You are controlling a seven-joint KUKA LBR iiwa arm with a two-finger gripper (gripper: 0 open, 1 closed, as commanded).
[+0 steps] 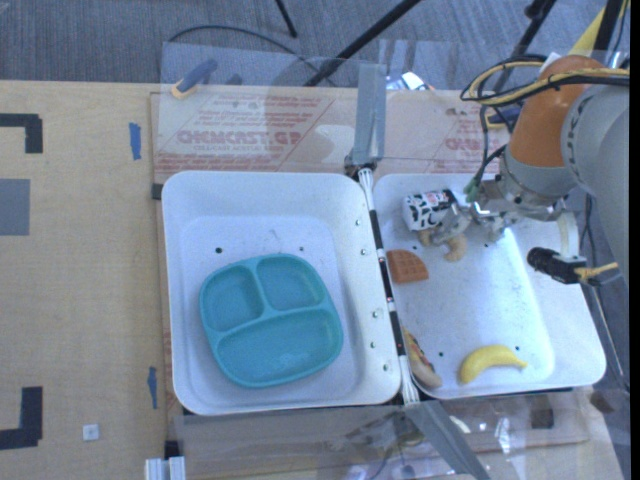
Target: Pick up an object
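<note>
Well, the gripper point(478, 211) hangs low over the back of the right bin point(520, 308), just beside a small black-and-white carton point(428, 209) lying on its side; how its jaws stand I cannot tell from here. That carton looks light and thin-walled, likely to crumple, so I'd take it gently across its flat sides. A beige peanut-shaped piece point(450, 242) sits right by it, a banana point(490, 362) lies well apart near the front, and a teal divided plate point(270, 318) rests in the left bin point(190, 208)

Teal plate point(270, 318), yellow banana point(490, 362), black-and-white patterned carton point(428, 208), white bins point(190, 228)
</note>
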